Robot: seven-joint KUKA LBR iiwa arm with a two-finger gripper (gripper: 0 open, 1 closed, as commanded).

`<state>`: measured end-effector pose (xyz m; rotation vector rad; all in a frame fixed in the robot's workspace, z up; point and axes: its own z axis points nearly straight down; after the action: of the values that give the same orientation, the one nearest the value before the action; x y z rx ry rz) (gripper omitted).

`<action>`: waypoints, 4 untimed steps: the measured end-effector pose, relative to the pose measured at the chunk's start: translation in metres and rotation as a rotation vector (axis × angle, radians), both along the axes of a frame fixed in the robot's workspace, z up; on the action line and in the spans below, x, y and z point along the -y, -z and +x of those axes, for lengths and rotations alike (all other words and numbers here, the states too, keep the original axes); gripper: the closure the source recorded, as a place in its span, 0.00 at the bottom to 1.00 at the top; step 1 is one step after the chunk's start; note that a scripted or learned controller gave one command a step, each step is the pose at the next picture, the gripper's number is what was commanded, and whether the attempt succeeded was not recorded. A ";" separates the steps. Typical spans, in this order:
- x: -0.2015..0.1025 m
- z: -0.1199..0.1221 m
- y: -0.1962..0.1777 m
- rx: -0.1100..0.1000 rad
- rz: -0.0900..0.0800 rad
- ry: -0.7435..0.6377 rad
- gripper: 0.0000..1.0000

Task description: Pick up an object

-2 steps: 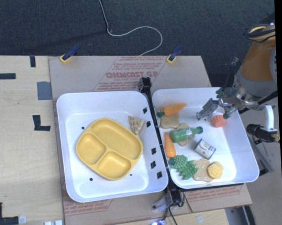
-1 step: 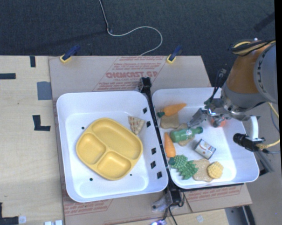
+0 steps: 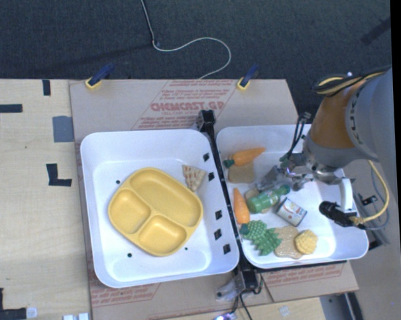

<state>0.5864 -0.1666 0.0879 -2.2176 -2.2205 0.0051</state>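
The arm [image 3: 355,126] is reaching in from the right over the right bin [image 3: 344,249], and its gripper [image 3: 275,179] is hanging low above the middle of that bin, just over a green bottle [image 3: 263,201] that is lying on its side. How the jaws are standing cannot be told (the wrist is covering them from above), and nothing is showing between them. Around the bottle, a carrot [image 3: 241,206] is lying just to its left, another carrot [image 3: 247,155] is sitting near the bin's far wall, a small can [image 3: 292,212] is resting to its right, and a corn cob [image 3: 306,241] is lying near a green leafy piece [image 3: 260,234]. In the left bin [image 3: 96,194], a yellow divided plate [image 3: 155,211] is lying beside a wedge-shaped piece [image 3: 194,177].
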 end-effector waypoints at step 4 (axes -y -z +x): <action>-0.002 -0.002 -0.138 0.006 0.000 -0.001 1.00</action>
<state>0.5839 -0.1641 0.2256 -2.2199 -2.2241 -0.0007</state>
